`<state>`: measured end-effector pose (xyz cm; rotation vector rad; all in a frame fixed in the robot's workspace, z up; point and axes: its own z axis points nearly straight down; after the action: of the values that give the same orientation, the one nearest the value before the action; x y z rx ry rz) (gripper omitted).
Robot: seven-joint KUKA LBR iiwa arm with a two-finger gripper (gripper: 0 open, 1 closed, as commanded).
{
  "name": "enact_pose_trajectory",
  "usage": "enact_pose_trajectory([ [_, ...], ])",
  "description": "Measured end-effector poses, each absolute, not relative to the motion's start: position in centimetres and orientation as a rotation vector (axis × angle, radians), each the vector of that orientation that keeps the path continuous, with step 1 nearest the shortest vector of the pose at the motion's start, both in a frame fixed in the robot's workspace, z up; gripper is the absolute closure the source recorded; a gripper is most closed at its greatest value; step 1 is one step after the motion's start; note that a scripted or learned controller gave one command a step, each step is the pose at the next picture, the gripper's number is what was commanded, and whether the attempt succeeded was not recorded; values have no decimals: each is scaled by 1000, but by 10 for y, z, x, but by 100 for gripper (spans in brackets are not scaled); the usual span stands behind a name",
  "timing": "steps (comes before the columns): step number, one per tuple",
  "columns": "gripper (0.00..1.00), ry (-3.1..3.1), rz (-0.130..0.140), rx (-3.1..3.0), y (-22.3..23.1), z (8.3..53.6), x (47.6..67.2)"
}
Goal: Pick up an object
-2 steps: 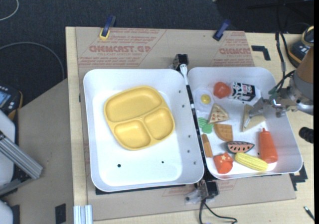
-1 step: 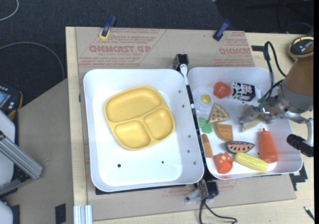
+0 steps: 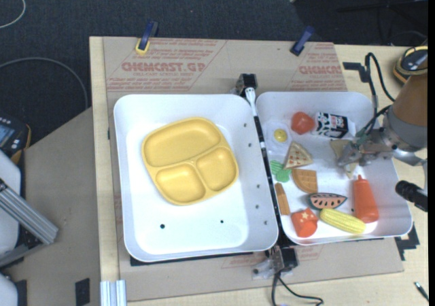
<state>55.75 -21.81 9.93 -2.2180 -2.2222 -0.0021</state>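
two white bins [image 3: 129, 162] on bench, gripper [image 3: 348, 156] over right bin's toy food, finger state unclear

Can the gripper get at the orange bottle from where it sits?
Probably yes. The gripper hangs in the right bin just above the orange bottle, nothing between them; the corn crowds its lower end.
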Motion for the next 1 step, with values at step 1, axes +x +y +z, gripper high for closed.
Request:
enact_pose_trajectory([
  [1,100,-2227,-2,-2223,-219,150,569],
])
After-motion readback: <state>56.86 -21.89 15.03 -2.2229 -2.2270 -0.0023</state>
